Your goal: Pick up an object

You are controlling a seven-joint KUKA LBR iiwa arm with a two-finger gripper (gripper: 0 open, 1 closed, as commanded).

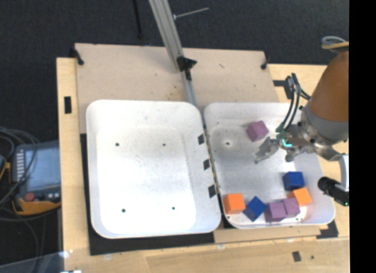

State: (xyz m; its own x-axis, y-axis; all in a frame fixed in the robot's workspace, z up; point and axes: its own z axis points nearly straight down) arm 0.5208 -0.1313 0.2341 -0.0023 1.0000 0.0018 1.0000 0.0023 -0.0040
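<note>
Light wooden tabletop (67, 148) on dark carpeted floor (59, 7).
A tan board (129, 72) covers its rear part; a slanted metal rail (164, 22) rises from it. At left, cables (12, 142) and what may be a control pendant (35, 175) lie beside it.

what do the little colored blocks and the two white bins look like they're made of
Blocks, such as the purple block: probably foam or painted wood, going by matte faces without glare; too small to settle. Bins, e.g. the left bin: likely molded plastic, smooth white, rounded corners.
</note>
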